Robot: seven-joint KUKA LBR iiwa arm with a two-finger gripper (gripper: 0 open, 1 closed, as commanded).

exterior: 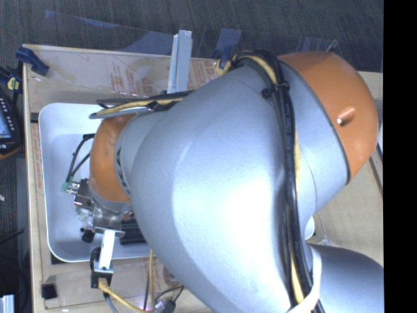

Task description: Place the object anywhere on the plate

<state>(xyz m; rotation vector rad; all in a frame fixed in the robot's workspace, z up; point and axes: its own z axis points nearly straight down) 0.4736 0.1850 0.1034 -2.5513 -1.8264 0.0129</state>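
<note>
Wooden bench (98, 64) carried a white bin (55, 175); the grey arm (228, 188) stretched leftward across it, wrist bent down inside. Its gripper (101, 230) sat hidden; object and plate unseen.

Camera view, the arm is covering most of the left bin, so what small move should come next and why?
Probably a short lift straight up, then a check. The arm hangs low over the left bin, its wrist near the bin's front wall, and its bulk hides the bin floor, so I cannot tell what lies under the gripper.
</note>
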